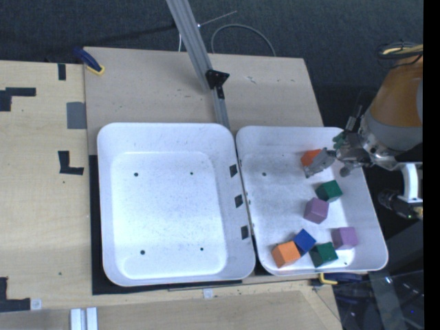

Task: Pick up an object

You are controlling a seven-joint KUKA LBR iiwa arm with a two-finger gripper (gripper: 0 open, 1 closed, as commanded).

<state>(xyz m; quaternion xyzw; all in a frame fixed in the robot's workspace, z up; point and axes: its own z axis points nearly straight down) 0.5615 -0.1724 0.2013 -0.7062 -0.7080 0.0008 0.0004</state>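
I have the pincer (323, 165) low over the right bin (275, 146), up in its one-o'clock corner, and how wide it stands I cannot tell from this slanted view (the metal there blurs into one grey lump). Touching its tip on the nine-o'clock side is an orange block (311, 157), partly covered, so I won't claim it is held.

Just toward six o'clock from the pincer sits a green block (331, 190), then a purple block (316, 210) below it. Further down, along the bin's six-o'clock rim, I see a second orange block (286, 253), a blue block (304, 240), another green one (323, 254) and a paler purple one (344, 236), crowded close together.

I judge these as small, stiff, light cubes, probably smooth-faced, so they may skid on the white floor if nudged. I would take the near orange block across two opposite flat faces, square on, not by its corners. The left bin (110, 184) lies at nine o'clock on the bench (268, 88).
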